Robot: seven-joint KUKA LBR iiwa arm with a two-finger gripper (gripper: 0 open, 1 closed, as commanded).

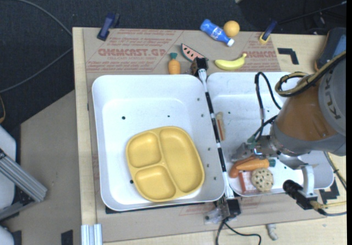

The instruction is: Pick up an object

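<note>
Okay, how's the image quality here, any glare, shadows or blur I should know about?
Camera view: lighting is even and soft, with the white bins bright but not blown out; faint shadows lie under the yellow tray and beside the arm; the small items by the gripper look slightly soft, so fine detail there is hard to read.

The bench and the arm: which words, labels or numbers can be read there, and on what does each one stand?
"CHEMCAST GP", red print on the brown board behind the left bin.
Smaller red lines above and below it: too blurred to read.
Red print on the board's right part: blurred, cannot be read.
"KU", dark letters on the arm, cut by the edge.
</note>
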